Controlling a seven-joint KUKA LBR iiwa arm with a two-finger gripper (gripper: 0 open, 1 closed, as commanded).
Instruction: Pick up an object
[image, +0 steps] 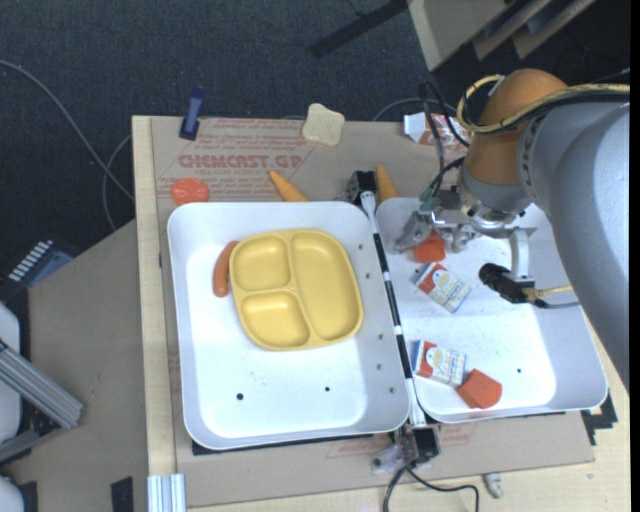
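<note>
My gripper (437, 232) hangs over the far left corner of the right bin (560, 370), under the arm's orange band. A small orange-red block (430, 249) lies directly beneath it, partly covered by it. A white and red carton (442, 286) lies just in front of that block. A second such carton (440, 362) and a red block (481, 389) rest near the bin's front edge. Whether the gripper touches the orange-red block I cannot make out.
The left bin (290, 400) bears a yellow divided plate (296, 288) with a sausage (221, 270) beside it. Behind the bins lie a bread slice (323, 123), two carrots (287, 186), a red disc (188, 190) and a blue item (192, 112).
</note>
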